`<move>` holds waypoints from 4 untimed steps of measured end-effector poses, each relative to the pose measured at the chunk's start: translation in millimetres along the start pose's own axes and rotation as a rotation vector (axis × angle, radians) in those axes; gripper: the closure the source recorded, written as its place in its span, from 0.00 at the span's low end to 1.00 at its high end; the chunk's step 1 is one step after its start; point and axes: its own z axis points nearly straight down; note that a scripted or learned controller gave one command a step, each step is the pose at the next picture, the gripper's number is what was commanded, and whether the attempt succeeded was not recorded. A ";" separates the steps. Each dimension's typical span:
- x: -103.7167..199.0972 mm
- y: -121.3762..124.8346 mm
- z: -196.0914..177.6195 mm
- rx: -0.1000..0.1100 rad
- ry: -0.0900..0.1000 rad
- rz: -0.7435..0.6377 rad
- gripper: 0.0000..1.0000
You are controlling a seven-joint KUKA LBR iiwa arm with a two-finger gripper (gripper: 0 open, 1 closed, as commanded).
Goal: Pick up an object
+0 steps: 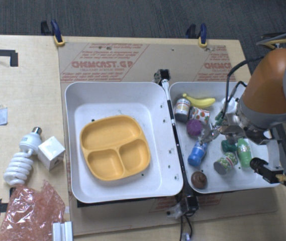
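Note:
The right bin (235,186) holds several small objects. At its back lie a yellow banana (201,102), a dark jar (182,107) and a small printed carton (200,115). A purple ball (194,128) sits just in front of the carton. My gripper (209,134) hangs low in the middle of this bin, right of the purple ball and just above a blue bottle (196,154). To its right are a teal piece (228,145), a green bottle (244,152) and a small can (225,163). A brown round object (199,179) rests at the front. Nothing is visibly held.
The left bin (77,185) holds a yellow divided plate (115,147). On the bench to the left lie a spiral light bulb (21,160), a white cube (51,152) and a pink plastic bag (29,212). The arm's orange band (268,84) looms over the right bin's far right side.

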 end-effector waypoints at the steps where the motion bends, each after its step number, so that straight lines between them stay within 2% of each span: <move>1: -23.5 -11.6 84.2 -0.008 0.000 0.001 0.00; 2: -18.7 -21.0 89.7 -0.032 -0.010 0.008 0.00; 3: -15.3 -21.3 81.4 -0.017 0.005 0.004 1.00; 4: -15.2 -21.3 81.4 -0.017 0.005 0.004 0.00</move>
